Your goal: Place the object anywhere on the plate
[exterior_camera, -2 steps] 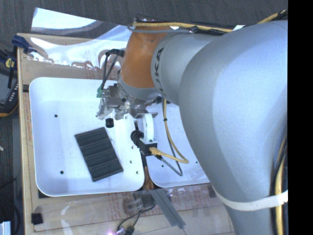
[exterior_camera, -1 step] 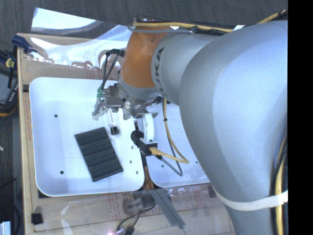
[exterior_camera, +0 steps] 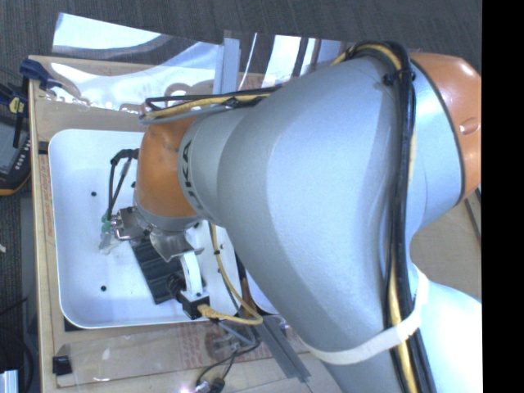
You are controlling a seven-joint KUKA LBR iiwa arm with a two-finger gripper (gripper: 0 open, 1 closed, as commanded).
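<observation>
My arm (exterior_camera: 327, 187) reaches in from the right and hangs over the left white bin (exterior_camera: 74, 285). It hides most of the bench. The gripper (exterior_camera: 113, 229) sits low over the left-middle of that bin's floor, below the orange band (exterior_camera: 160, 178). A small green and pale bit (exterior_camera: 105, 223) shows right at the gripper's tip; I cannot tell whether it is a held thing or part of the tool.
A few small dark dots (exterior_camera: 104, 288) mark the bin floor. The wooden bench edge (exterior_camera: 123, 359) runs along the front. A dark device with an orange rim (exterior_camera: 12, 150) lies outside the bin at far left. Crumpled clear plastic (exterior_camera: 123, 64) lies behind the bin.
</observation>
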